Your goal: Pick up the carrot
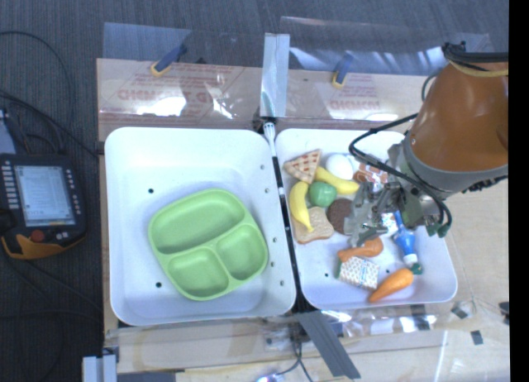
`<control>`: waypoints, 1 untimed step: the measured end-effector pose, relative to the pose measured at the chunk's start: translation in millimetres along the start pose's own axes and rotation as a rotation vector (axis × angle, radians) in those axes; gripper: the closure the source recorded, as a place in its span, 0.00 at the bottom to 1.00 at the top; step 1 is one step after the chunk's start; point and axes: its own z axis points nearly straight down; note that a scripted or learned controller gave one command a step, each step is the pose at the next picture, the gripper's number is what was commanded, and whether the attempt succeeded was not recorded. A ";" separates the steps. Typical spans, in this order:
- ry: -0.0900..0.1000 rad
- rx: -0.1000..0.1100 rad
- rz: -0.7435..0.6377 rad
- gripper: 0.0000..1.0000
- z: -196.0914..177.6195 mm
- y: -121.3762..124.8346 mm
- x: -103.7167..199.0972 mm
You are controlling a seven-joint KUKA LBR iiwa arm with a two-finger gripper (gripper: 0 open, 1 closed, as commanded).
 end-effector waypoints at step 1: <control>0.005 -0.001 -0.001 0.00 2.0 0.8 0.6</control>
